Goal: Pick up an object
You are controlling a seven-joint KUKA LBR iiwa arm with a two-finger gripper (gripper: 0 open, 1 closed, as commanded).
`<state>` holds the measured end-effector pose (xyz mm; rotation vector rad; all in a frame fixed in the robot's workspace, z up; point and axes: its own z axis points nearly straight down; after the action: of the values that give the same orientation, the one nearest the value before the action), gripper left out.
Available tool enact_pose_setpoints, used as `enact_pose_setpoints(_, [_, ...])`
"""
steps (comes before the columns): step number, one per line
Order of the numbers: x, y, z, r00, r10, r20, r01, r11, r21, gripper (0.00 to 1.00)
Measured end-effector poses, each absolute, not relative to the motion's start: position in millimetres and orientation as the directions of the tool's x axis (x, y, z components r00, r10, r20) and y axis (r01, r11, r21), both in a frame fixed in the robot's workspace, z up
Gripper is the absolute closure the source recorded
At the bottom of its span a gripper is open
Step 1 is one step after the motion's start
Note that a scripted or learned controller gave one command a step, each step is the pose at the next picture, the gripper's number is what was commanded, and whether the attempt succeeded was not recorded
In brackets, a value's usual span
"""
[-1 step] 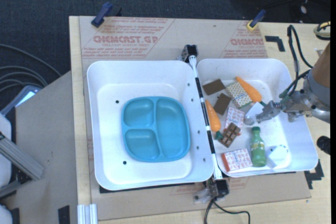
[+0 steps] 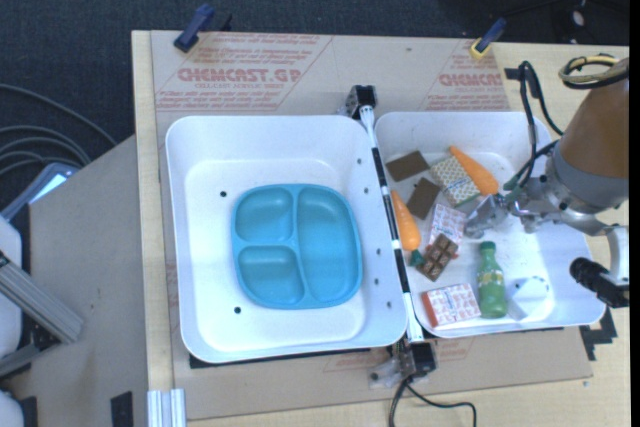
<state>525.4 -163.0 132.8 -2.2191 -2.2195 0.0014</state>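
**A:** Which objects are there to pick, and where?

**B:** All lie in the right bin (image 2: 500, 123). A green bottle (image 2: 489, 278) stands near its middle. Left of the bottle are a chocolate bar (image 2: 437, 257) and an orange carrot (image 2: 405, 221) against the bin's left wall. Below-left of the bottle lies a red-and-white packet (image 2: 451, 303). Above it are a second carrot (image 2: 473, 171) and brown cards (image 2: 407, 165).

**A:** And the gripper?

**B:** The gripper (image 2: 490, 214) hangs just above the bottle, on the grey arm (image 2: 590, 155) coming from the right. Whether its fingers are apart or together, I cannot tell.

**A:** Anything else?

**B:** A blue divided tray (image 2: 297, 245) sits in the left bin (image 2: 190, 245).
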Motion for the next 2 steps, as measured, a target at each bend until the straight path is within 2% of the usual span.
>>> enact_pose_setpoints(1, [599.1, -126.9, 87.6, -0.001, 1.000, 0.000, 1.000, 0.001, 0.007, 0.00])
enact_pose_setpoints(2, [647.0, -111.6, 85.1, -0.001, 1.000, 0.000, 1.000, 0.001, 0.001, 0.00])
